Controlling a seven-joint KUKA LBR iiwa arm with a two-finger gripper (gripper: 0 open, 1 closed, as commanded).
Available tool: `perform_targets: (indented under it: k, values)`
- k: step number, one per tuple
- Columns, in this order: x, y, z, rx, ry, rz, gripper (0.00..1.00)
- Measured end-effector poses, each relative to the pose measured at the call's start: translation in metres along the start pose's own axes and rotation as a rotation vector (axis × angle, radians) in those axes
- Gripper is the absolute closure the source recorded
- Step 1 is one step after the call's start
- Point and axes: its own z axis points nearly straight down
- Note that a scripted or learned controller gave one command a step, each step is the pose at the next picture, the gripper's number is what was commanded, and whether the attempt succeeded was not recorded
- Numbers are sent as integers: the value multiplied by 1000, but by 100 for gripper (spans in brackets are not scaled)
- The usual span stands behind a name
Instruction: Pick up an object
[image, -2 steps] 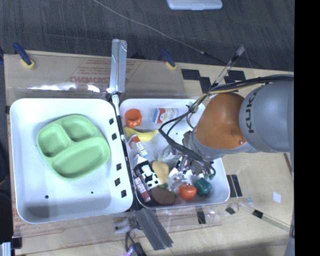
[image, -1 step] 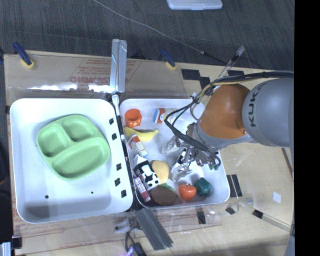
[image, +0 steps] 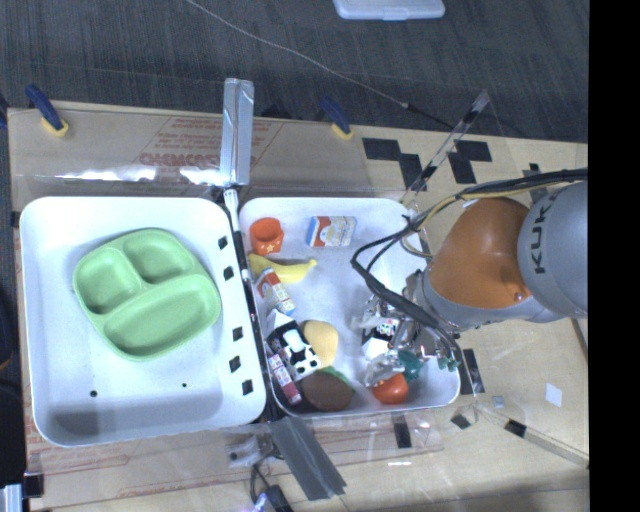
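Two white bins on tabletop: left bin (image: 50, 300) held one green divided plate (image: 147, 290); right bin (image: 345, 212) held about nine small items. Claw (image: 388, 350) was low in right bin's near corner, just above red tomato (image: 392, 388). Claw's state: cannot tell. Nothing visibly lifted; pick left undone.

The shallow white left-hand bin (image: 50, 330) holds a pale green plastic plate with three compartments (image: 147, 290) — it lies toward the bin's upper half. On the tan bench (image: 560, 440) above the bins sit two blue clamps (image: 46, 108) — one at the far left, another (image: 335, 115) near the middle — and a grey metal upright bar (image: 238, 135) stands at the junction between both bins. A flat white rectangular tray (image: 389, 8) lies on the dark floor at the top edge.
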Motion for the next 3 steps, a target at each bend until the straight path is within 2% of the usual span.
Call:
perform_targets:
  k: [1,2,3]
  values:
    - [20,0,0,0,-2,-46,0]
    - [20,-1,0,2,-2,-165,0]
    - [18,0,-11,3,-5,-173,100]
